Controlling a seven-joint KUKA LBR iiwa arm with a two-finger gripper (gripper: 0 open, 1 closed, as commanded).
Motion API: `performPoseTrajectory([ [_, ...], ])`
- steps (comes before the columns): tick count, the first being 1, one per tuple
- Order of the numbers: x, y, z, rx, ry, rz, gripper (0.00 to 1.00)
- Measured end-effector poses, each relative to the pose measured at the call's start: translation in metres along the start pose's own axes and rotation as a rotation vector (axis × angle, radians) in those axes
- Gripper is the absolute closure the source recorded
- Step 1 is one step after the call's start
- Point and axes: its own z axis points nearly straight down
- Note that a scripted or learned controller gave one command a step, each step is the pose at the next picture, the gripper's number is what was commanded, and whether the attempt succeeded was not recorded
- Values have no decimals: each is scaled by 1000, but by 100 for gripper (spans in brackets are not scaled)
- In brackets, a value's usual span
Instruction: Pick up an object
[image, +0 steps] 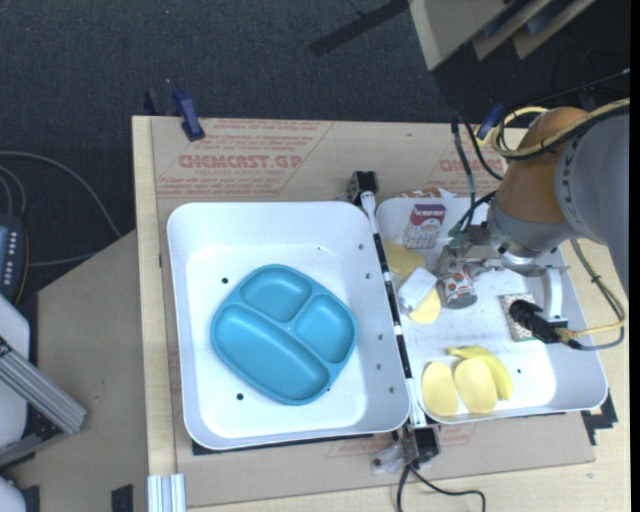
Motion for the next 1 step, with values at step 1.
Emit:
performPoseTrajectory([
  [1,75,-5,-101,-1,0,0,100],
])
